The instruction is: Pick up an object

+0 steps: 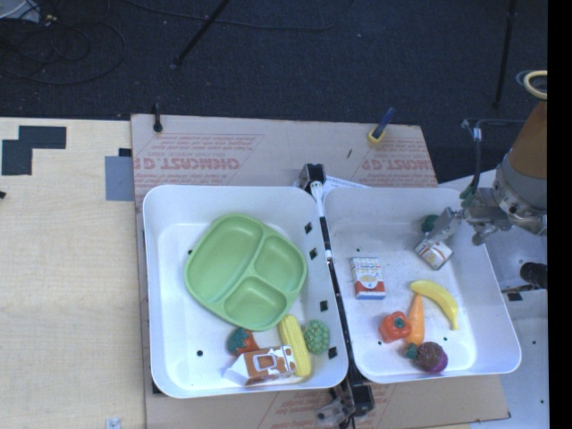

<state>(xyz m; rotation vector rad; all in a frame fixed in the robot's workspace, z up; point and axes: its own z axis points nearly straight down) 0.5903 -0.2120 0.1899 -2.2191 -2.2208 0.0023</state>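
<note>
Two shallow white bins rest on printed cardboard covering the pale wooden tabletop; dark carpet beyond. Claw, state indiscernible, hangs just above small white carton near right bin's far edge.

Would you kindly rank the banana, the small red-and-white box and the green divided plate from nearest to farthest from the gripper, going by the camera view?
1. The banana, in the right bin, below the gripper.
2. The small red-and-white box, in the same bin, nearer the divider between the bins.
3. The green divided plate, across in the left bin, plainly farthest.
</note>
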